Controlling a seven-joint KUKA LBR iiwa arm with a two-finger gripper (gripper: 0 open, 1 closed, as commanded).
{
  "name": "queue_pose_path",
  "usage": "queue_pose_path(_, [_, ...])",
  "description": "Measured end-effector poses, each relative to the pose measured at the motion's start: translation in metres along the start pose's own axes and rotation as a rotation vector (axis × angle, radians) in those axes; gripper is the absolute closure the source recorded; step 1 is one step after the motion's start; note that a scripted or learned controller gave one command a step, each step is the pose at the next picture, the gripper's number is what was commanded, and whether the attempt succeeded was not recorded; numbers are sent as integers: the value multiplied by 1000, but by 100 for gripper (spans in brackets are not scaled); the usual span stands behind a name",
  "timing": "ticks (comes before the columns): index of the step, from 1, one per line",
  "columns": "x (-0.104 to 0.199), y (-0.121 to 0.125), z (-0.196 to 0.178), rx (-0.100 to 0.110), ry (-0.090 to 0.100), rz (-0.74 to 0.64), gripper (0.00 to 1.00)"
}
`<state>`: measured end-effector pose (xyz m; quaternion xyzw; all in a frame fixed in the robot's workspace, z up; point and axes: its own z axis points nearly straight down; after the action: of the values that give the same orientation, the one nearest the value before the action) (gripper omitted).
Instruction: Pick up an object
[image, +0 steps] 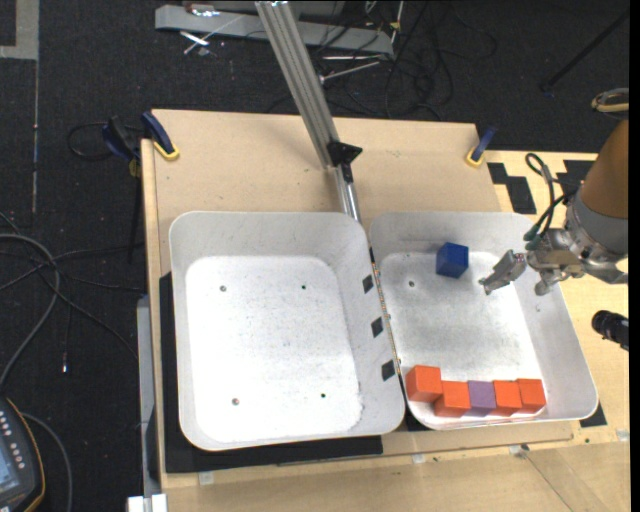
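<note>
A blue cube (452, 259) sits in the far part of the right bin (470, 330). Along that bin's near wall lies a row of blocks: an orange block (426, 381) at the left, another orange one (455, 398), a purple block (482, 396), and two more orange blocks (508, 395) (531, 393). My gripper (520, 278) hangs over the right bin's far right side, to the right of the blue cube and apart from it. Its fingers (499, 273) are spread open with nothing between them.
The left bin (262, 340) stands beside the right one, with black clips (381, 325) along the shared edge. A slanted metal pole (310, 95) comes down from the top to the bins' far junction. Clamps (160, 138) (482, 146) grip the board's far corners.
</note>
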<state>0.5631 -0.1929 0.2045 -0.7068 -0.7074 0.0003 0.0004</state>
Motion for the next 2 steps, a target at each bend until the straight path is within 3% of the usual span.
queue_pose_path(1, [31,43,98,3,1,-5,0])
queue_pose_path(2, [-26,8,110,1,-3,7,0])
